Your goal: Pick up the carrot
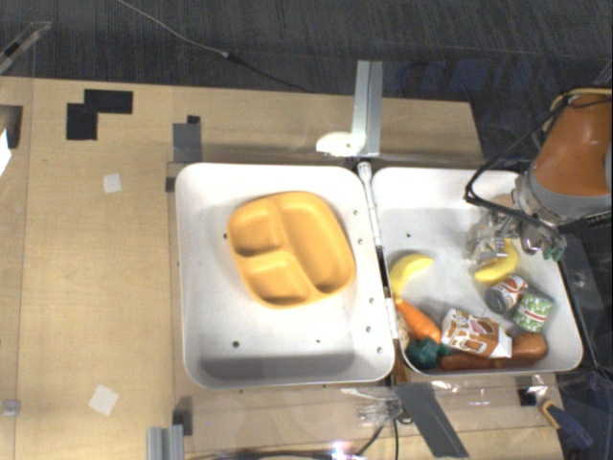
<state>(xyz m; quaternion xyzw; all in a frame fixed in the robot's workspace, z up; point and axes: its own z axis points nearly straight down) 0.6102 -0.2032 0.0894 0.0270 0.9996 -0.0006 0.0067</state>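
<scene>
The carrot (418, 320) lies at the right bin's (431, 209) seven o'clock corner beside a banana piece (409, 269), so the gripper (493, 247), whose fingers I cannot tell apart or together, should descend squarely over it.

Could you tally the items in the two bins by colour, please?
Yellow: 3 – divided plate, banana, small yellow piece
Orange: 1 – carrot
Brown: 1 – sausage
Mixed print: 3 – carton, two cans
Total: 8
</scene>
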